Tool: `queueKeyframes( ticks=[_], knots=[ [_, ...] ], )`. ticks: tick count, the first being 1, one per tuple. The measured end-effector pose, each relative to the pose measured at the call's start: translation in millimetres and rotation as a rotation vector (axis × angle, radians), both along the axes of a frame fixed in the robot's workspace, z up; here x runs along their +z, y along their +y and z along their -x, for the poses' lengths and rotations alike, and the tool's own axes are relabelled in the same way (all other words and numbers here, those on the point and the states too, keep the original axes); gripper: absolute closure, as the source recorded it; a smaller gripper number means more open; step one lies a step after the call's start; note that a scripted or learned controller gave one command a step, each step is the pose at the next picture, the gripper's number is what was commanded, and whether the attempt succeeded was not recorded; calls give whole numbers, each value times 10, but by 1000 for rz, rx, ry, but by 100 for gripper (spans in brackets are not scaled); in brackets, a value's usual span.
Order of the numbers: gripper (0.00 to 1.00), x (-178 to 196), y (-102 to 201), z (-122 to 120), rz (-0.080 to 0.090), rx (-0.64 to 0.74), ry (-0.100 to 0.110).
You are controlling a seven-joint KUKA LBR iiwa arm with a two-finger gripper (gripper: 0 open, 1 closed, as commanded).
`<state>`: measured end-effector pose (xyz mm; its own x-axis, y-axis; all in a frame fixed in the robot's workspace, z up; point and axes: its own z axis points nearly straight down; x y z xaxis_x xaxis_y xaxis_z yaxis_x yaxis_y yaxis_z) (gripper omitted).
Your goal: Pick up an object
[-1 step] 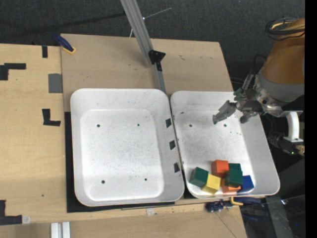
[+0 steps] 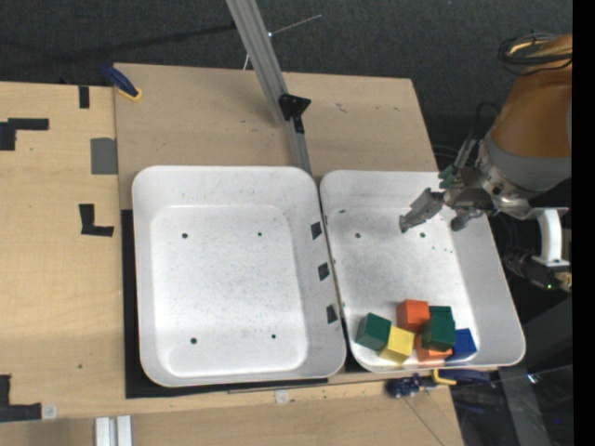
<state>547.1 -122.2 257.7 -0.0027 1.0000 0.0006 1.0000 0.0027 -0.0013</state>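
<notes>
Hand (image 2: 435, 209) was over the upper part of the right bin (image 2: 372, 249), well apart from the blocks and grasping nothing. One dark finger (image 2: 415, 212) stuck out toward the bin centre, a second (image 2: 462, 218) sat nearer the wrist, w/ a visible gap between them, so the hand read as released. The grey arm w/ its orange band (image 2: 537, 91) came in from the right edge.

Task objects were a cluster of small blocks at the near end of the right bin, packed against its lower rim. Likely cause: the bin floor curves up at the edges, so loose pieces collect there. Noted: green block (image 2: 374, 331), yellow block (image 2: 400, 343), orange block (image 2: 413, 313), dark green block (image 2: 441, 325), blue block (image 2: 463, 343). All were touching or overlapping; some were tilted.

Blocks appeared hard, matte, square-edged and cube-like. Bins were shallow white trays w/ rounded corners, speckled, w/ small dark dots on the floor. The left bin (image 2: 223, 268) sat just beside the right, rims touching. The table (image 2: 56, 249) was pale wood-grain board w/ black tape marks. A slanted metal pole (image 2: 265, 54) crossed above the bins.

Judgement: tight packing near the rim could hinder a clean grasp.
</notes>
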Motion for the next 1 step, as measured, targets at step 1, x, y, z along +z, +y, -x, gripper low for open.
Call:
queueKeyframes(
  ticks=[1],
  knots=[
    [0,-435,-7,25,1,-2,4]
  ],
)
